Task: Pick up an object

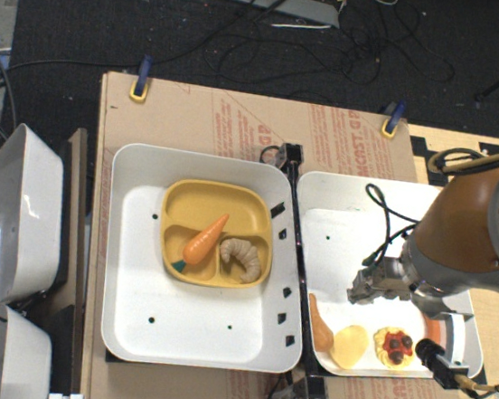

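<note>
1. Objects to pick from lie in two white bins set side by side on a cardboard-covered counter (242,120), seen from above at a slant.
2. The right bin (340,206) holds a cluster along its near edge: an orange sausage-like piece (319,323) at the left, a pale yellow round piece (350,344) just beside it, and a small tart with red topping (394,344) further right.
3. The left bin (133,252) holds a yellow divided plate (218,199). A toy carrot (205,239) lies tilted across its divider, and a curled shrimp (242,257) sits in the right compartment.
4. The grey arm with its orange band (466,213) reaches in from the right. Its tool (375,286) hangs over the right bin, just behind the yellow piece and the tart. I cannot tell whether the tool is apart or together, and nothing is visibly held.
5. Judgement: the step in hand is the approach to the near cluster. The yellow piece or the tart looks closest.
6. To do it well, centre over a single item, since the pieces lie close together, and keep clear of the bin's near wall on the way down.
</note>
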`<state>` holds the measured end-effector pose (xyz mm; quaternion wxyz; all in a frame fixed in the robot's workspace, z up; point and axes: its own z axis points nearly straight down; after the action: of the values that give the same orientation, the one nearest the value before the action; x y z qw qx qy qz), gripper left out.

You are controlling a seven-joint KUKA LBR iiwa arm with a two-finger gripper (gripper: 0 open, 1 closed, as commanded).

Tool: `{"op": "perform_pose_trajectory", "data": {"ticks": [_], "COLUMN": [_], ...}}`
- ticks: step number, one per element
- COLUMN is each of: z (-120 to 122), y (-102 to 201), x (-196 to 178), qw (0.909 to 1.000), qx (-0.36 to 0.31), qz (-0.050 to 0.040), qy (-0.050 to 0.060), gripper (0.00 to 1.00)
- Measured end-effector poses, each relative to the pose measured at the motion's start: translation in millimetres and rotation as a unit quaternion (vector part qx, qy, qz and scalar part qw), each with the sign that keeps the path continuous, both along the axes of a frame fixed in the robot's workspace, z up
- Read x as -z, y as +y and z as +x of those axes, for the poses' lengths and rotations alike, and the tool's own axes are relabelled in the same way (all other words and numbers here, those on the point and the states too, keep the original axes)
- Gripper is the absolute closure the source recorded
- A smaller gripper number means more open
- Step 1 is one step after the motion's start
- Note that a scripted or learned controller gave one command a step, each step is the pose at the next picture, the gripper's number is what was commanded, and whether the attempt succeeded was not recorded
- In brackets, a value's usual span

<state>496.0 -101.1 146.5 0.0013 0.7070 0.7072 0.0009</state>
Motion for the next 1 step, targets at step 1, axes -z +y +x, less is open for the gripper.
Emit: {"op": "perform_pose_trajectory", "data": {"ticks": [1], "z": [5.5], "y": [-9.5], "x": [-50.4], "qw": [1.0000], "qx": [-0.001], "qz": [-0.0005], "qy": [-0.001], "gripper": [1.00]}}
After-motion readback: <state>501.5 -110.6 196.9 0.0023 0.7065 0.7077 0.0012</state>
